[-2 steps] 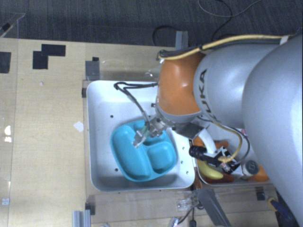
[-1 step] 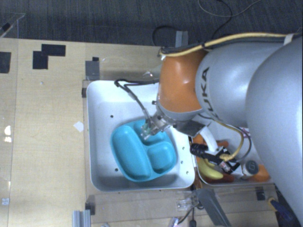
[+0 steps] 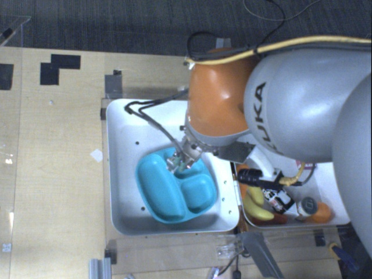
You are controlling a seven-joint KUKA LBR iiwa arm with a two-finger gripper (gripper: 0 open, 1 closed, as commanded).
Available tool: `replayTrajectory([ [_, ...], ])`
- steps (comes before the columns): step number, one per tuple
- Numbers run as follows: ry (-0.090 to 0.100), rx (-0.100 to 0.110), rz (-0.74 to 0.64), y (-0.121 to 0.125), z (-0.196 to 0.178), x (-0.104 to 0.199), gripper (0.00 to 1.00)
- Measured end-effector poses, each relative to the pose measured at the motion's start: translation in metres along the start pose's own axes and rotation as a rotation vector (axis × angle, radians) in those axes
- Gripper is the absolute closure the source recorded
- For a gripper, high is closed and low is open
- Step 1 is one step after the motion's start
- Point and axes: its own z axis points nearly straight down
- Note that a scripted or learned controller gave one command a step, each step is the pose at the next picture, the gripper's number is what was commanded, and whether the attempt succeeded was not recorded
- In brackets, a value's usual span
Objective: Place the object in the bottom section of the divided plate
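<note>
— Over the left white bin (image 3: pixel 119 173), where is the two-finger gripper (image 3: pixel 179 164)?
— Above the turquoise plastic divided plate's (image 3: pixel 168 193) upper edge. Whether anything sits between its tips, I cannot tell.
— And the object?
— A yellow banana (image 3: pixel 257 205) lies in the right bin (image 3: pixel 247 221), beside an orange round thing (image 3: pixel 321 213).

A glossy turquoise plastic divided plate (image 3: pixel 168 193) lies flat in the left white bin, tilted toward five o'clock, with one long section at nine o'clock and smaller sections at three o'clock.
</note>
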Motion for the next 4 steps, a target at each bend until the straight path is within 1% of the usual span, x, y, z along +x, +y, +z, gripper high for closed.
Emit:
replayTrajectory([
  [1, 0.0, 0.0, 0.0, 0.0, 0.0, 0.0, 0.0],
  [2, -0.001, -0.003, 0.0, 0.001, -0.01, -0.001, 1.0],
  [3, -0.001, -0.003, 0.0, 0.001, -0.01, -0.002, 0.0],
  [4, -0.002, -0.007, 0.0, 0.002, -0.02, -0.003, 1.0],
])
